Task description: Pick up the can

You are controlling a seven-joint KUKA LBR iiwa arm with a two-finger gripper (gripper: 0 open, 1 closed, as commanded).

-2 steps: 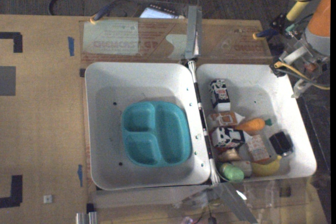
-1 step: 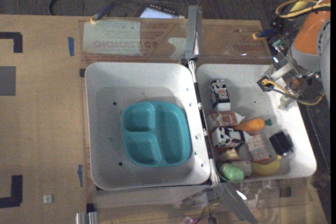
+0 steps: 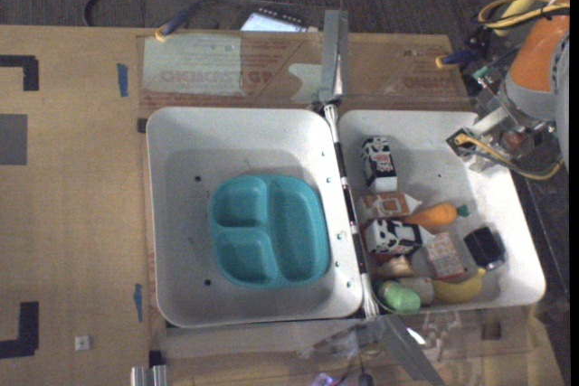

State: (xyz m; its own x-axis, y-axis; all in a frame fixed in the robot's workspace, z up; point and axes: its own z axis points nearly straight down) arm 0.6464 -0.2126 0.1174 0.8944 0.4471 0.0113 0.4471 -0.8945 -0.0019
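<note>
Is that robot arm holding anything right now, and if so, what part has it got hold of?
Nothing seems to be held. The gripper hangs over the upper right corner of the right bin, apart from the objects lying lower in that bin, with nothing visible between its fingers.

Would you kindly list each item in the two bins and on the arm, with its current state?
Teal divided tray: flat in the left bin, compartments bare.
Carrot: lying on its side in the right bin.
Banana: lying near the front wall.
Upper cow-print carton: standing apart from the pile.
Black object: lying beside the banana.
Gripper: over the right bin's far right corner, holding nothing visible.
</note>
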